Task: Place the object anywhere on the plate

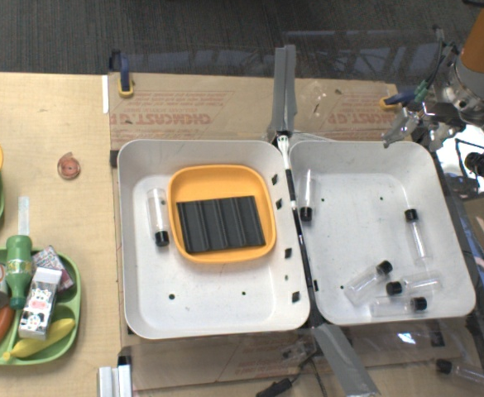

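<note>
Clear vials (pixel 390 290) with black caps lie clustered at the near corner of the right bin (pixel 341 222), another vial (pixel 414 235) just beyond them with its long axis running roughly near to far. Gripper (pixel 407 122) hovers over the far right rim of that bin, carrying nothing; whether it is spread cannot be told at this size. Yellow plate (pixel 222 180), bearing a dark ribbed insert, sits in the left bin (pixel 142 304), well apart leftward. Probably the cluster is the nearest pick, lying toward the camera from the gripper.
</note>
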You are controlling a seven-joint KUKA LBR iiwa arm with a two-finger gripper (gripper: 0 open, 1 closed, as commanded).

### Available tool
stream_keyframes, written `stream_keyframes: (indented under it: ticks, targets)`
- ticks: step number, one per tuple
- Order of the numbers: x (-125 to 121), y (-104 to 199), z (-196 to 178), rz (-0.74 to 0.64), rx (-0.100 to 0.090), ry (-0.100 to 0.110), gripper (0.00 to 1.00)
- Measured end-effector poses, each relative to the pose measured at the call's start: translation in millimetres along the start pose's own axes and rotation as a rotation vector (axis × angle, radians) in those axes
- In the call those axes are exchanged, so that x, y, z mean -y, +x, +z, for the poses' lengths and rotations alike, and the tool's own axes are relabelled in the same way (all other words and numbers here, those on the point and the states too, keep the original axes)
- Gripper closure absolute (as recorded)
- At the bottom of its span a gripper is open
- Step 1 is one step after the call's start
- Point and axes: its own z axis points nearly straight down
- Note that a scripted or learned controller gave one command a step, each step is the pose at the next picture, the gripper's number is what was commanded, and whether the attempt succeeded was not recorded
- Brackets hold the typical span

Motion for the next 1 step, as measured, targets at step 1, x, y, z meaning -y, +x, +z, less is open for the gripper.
stream_keyframes:
  ticks: [1]
  targets:
    - [-1.0, -15.6, -5.8, 0.024, 0.000, 0.000, 0.00]
